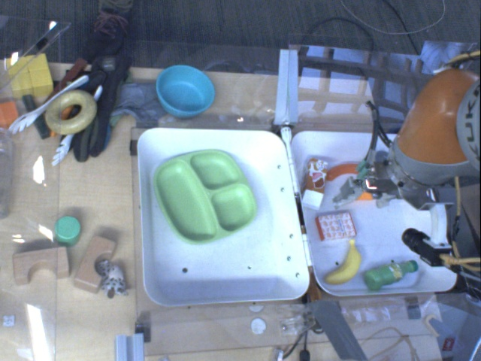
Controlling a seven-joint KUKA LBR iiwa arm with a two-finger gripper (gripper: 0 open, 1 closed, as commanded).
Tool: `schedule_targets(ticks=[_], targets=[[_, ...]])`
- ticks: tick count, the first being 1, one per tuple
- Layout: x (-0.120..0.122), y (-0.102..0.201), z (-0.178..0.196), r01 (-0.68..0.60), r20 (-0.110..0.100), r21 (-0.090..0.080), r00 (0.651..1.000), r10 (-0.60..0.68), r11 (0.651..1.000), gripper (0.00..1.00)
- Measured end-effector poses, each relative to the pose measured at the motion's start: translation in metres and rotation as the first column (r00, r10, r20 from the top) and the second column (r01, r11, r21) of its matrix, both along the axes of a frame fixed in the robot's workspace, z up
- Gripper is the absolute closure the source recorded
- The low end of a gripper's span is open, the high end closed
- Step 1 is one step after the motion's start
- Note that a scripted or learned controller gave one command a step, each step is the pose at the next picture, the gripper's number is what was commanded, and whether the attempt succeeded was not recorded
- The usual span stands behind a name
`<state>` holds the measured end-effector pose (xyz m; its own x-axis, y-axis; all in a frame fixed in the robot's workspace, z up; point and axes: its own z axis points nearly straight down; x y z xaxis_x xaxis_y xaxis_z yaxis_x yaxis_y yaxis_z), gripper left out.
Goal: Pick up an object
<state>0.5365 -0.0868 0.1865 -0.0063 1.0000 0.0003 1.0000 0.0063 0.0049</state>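
Arm enters from the right, orange band above the wrist, over the right bin. Gripper sits low in the upper-middle of that bin, pointing toward the divider between the two bins. Metal parts blur together at the tip; cannot tell whether the fingers are open or closed, and nothing can be made out between them.

Right bin contents:
- orange object just left of the gripper tip, partly hidden by it, possibly touching
- red-and-white item beside the orange object, near the bin's left wall
- flat red-and-white patterned card or packet lying in the middle, below the gripper and apart from it
- banana near the front wall, lying flat
- green bottle on its side, just right of the banana

Left bin: green divided plate, three compartments, lying flat and left of centre.

Counter left of the bins: blue bowl, yellow ring, yellow block, small green cylinder, wooden blocks.
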Motion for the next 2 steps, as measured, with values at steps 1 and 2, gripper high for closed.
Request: schedule_targets(ticks=[1, 2], targets=[[0.007, -0.006, -0.092, -0.162, 0.017, -0.002, 0.987, 0.162, 0.987, 0.0], [0.012, -0.008, -0.077, -0.162, 0.034, -0.012, 0.986, 0.162, 0.987, 1.0]])
